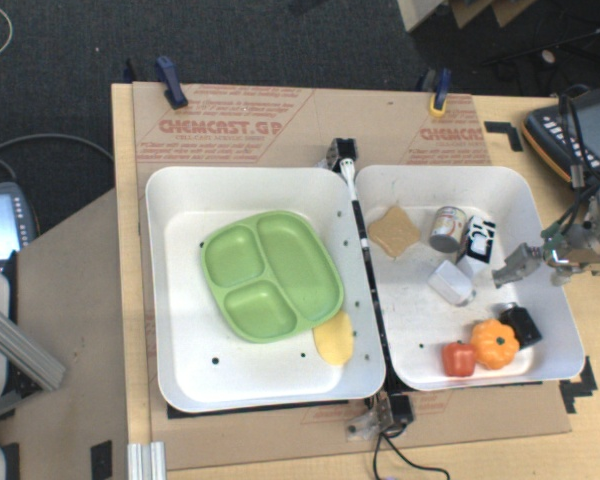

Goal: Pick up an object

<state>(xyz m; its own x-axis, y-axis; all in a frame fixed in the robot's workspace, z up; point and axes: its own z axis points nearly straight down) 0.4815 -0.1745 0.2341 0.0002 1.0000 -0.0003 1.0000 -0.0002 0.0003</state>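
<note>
The right bin (410, 188) holds several small objects: a tan square slice (394, 232), a silver can (445, 229) lying beside a black-and-white box (480, 240), a white block (450, 282), an orange pumpkin (494, 342), a red piece (458, 359) and a small black item (521, 323). My gripper (536, 259) hangs over the bin's right side, above the black item and to the right of the white block. Nothing is visibly held in it.
A green divided plate (271, 275) and a yellow piece (334, 341) at the plate's lower right edge lie in the left bin (170, 268). A black divider rail (362, 248) separates the bins. Clamps (170, 80) sit on the bench's far edge.
</note>
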